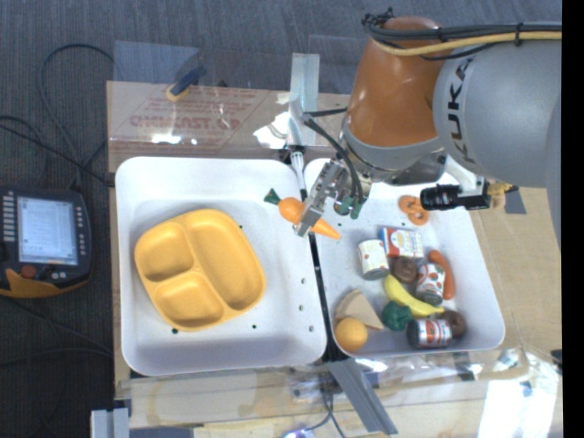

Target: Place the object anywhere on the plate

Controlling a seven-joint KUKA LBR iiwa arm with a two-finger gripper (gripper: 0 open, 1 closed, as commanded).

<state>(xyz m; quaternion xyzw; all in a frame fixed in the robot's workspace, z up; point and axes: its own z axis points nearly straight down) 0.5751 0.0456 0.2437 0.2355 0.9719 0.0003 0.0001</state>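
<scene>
Transport looks to be the step in hand: the carrot hangs above the ridge where the two bins meet, its green top toward the left bin and its orange tip toward the right bin, and I see the gripper closed on it, fingers pinching the body of the carrot from above. From my seat I judge the pick done and the carry only begun, since the yellow plate sits well apart to the lower left, in the middle of the left bin. What the next move calls for, I think, is a sweep leftward and toward the near side until the carrot is over one of the plate's three compartments, then a descent and a release; any compartment serves, so I would aim for the large one nearest the arm. The grip looks slight and off to one side, so a slip in transit seems possible to me. As for the surface, both bins are shallow white trays on a bench, with a cardboard sheet taped behind the left one. The right bin carries a banana, a small can, a pretzel, an orange ball and other small goods. Beyond lies dark grey carpet, with a teach pendant and its cable lying at the left.
</scene>
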